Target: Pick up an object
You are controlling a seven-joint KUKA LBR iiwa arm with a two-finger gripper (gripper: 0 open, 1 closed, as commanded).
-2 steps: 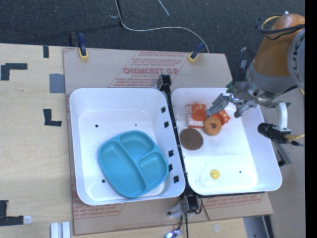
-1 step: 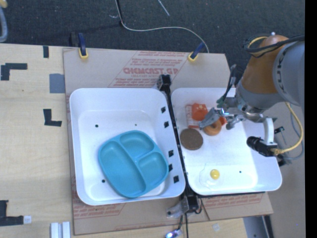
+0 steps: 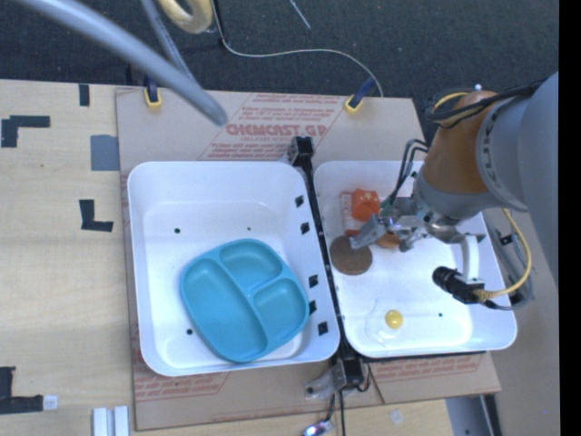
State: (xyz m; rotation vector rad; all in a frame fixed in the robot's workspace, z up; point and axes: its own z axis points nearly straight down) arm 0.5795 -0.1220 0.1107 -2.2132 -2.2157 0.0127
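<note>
We see the two-finger gripper (image 3: 386,230) low in the right white bin (image 3: 495,334), finger state indeterminable beside the orange block (image 3: 365,204); lifting remains.

Grey KUKA arm (image 3: 531,139) enters from the right edge, its orange band (image 3: 454,157) sitting just above the wrist, and the whole limb is angled down and toward the left. Wrist ends in the grey metal two-finger pincer (image 3: 377,230), pointing left and slightly down, low over the right-hand side of the setup. Black cable and a yellow-tipped connector hang off the wrist's lower side; the pincer fingers are too small and cluttered to read their gap.
</note>
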